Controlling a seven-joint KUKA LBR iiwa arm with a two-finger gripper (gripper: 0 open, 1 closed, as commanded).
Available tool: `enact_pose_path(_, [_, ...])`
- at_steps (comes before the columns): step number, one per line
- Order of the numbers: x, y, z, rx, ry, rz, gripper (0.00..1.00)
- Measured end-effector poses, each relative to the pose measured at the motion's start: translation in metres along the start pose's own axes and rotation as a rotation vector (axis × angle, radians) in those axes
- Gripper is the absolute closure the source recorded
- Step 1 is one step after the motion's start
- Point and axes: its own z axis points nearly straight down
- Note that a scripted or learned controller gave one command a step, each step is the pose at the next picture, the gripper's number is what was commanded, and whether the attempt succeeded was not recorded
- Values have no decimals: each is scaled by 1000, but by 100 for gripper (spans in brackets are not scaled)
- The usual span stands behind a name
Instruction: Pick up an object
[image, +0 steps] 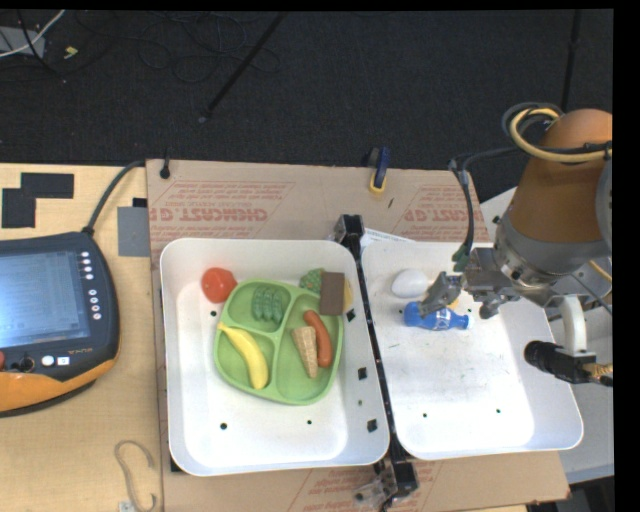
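A small blue toy (436, 318) lies on its side in the back left part of the right bin (500, 420). Just behind it rests a white rounded object (409, 283). My gripper (464, 303) hangs low over the blue toy's right end, reaching in from the right. Its fingers are spread open, the left fingertip (439, 296) just above the toy. Nothing is held between them.
The left bin (190, 400) holds a green divided tray (285, 385) with a banana, a carrot, a sausage and green pieces. A red tomato (217, 284) and a brown block (333, 293) sit at the tray's edge. A teach pendant (50, 310) lies far left.
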Motion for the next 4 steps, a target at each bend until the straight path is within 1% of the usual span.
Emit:
enact_pose_path(1, [0, 2, -7, -12, -1, -2, 0])
enact_pose_path(2, [2, -2, 37, -9, -1, -2, 0])
enact_pose_path(3, [0, 8, 93, -9, -1, -1, 0])
enact_pose_path(4, [3, -4, 148, -6, 0, -1, 0])
